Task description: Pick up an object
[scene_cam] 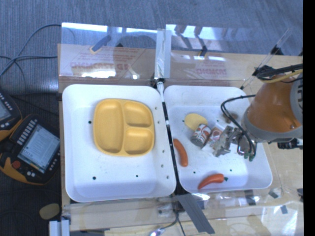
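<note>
Red pepper [211,181], tip pointing left, near-horizontal

Grey carpet [147,4]; wooden bench [231,63]; clear panels [113,48] behind; black cables [24,48]; pendant [29,149] at left.

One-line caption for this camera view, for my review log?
Arm's hand low in the right bin beside a small can, near a lemon, sausage and chili; yellow tray in left bin.

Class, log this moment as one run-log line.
gripper: low in right white bin, beside small can | grasp: unclear | yellow divided plastic tray: left white bin | red chili pepper: untouched
</note>
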`<state>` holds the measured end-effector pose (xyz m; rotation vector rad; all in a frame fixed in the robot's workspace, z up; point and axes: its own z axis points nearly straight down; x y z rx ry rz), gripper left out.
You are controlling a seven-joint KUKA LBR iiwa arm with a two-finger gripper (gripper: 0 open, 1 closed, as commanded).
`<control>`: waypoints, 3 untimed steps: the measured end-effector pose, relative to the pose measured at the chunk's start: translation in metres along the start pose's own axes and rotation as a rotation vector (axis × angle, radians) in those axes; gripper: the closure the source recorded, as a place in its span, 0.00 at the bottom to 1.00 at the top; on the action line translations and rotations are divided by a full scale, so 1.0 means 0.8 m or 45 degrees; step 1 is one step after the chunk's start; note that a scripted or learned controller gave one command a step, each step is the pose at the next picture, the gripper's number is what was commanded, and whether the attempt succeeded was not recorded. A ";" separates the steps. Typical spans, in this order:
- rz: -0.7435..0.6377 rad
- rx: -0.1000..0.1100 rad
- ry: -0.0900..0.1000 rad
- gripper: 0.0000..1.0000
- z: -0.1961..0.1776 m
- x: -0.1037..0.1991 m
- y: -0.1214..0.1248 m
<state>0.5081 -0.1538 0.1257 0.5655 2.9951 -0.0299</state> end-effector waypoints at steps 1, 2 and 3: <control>-0.034 -0.003 0.118 1.00 -0.158 0.041 0.062; -0.187 -0.012 0.120 1.00 -0.113 0.081 0.152; -0.411 -0.021 0.116 1.00 -0.159 0.067 0.131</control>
